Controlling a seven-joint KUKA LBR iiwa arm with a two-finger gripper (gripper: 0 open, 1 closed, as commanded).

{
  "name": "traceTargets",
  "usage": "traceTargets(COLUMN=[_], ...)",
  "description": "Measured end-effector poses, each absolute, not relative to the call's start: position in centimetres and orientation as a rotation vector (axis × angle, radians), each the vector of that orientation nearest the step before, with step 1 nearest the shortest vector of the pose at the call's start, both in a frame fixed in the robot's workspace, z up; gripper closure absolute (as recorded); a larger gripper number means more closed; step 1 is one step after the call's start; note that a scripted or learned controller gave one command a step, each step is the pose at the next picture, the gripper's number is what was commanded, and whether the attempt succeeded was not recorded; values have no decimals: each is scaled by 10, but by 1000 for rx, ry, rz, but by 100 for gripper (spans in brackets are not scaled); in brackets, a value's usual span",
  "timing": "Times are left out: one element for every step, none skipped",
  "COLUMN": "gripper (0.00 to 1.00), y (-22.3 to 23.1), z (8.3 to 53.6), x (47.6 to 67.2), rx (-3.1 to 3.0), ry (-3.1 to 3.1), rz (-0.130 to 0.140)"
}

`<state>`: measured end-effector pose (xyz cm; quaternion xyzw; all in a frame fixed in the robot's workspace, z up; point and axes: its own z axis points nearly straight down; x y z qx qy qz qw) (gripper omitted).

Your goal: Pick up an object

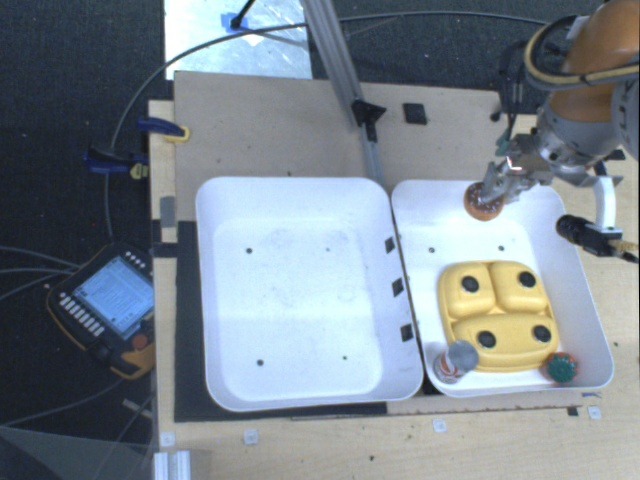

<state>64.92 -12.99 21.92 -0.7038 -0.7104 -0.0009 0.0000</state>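
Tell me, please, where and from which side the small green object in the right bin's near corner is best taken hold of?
The green object sits tucked against the right bin's near wall, with the yellow tray close behind it. Probably best is straight down from above, closing across its rounded body along the wall, since sideways approaches look blocked.

Even, bright overhead light; the two white bins (300, 298) are washed near to overexposure, with their inner floors showing little texture. A glare patch sits on the pale floor panel (235, 23) at top left, while the dark carpet (70, 68) around the bench reads grainy and underlit. Shadows are soft and short, the whole frame is slightly soft, and small objects lack crisp edges.
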Motion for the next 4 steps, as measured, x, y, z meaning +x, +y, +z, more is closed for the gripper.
traceTargets(gripper=[100, 100, 100, 100], y=[-73, -28, 27, 72], z=[211, 220, 212, 216], x=[647, 640, 633, 621], rx=[-2210, -2210, -2210, -2209], ry=[-2232, -2232, -2232, -2231], rz=[-4, -5, -3, -3])
